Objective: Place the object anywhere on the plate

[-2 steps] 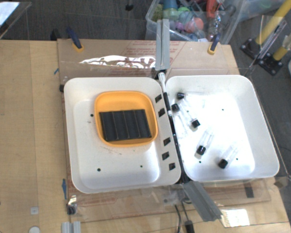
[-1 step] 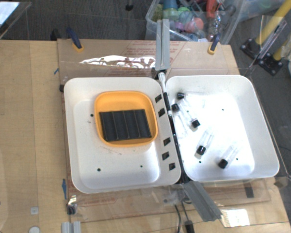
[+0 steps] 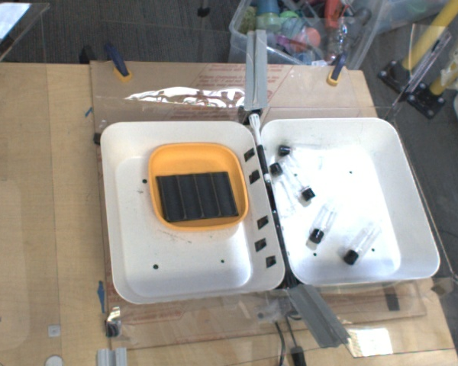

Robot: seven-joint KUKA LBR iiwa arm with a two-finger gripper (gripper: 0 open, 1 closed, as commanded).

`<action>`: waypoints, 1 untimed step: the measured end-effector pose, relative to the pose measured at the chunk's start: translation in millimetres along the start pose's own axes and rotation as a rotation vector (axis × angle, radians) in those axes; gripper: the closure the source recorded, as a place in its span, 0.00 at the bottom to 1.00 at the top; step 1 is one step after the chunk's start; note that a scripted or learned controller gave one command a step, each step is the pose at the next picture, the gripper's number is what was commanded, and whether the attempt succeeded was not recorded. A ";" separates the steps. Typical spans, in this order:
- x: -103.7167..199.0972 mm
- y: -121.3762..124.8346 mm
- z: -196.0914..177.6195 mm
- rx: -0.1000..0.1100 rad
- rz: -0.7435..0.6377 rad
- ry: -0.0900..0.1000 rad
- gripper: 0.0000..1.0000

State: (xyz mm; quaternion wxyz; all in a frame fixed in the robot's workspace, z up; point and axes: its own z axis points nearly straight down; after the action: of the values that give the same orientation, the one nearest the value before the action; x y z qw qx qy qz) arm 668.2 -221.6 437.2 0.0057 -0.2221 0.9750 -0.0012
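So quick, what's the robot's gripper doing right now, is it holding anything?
Gripper: not in view at this moment, so its state cannot be told. The clear vials lie in the right bin.

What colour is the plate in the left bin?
Orange, or yellow-orange; the plate carries a black ribbed block. The camera view shows it clearly.

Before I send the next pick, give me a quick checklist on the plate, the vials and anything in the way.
1. Orange plate sits flat in the left bin: ok.
2. Plate surface free: not ok, a black ribbed block covers most of it.
3. Clear vials with black caps lie in the right bin, apart from each other: ok.
4. Vials pickable away from the walls: ok for the two lowest, cannot tell for those by the divider.
5. A vial already on the plate: not ok.
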 end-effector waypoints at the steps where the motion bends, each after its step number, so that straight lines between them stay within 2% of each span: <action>1: 0.3 -0.3 0.2 -0.001 -0.427 -0.001 1.00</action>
State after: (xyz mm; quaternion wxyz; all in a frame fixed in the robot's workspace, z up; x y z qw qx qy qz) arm 668.1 -222.0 437.0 0.0055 -0.4237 0.9058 -0.0017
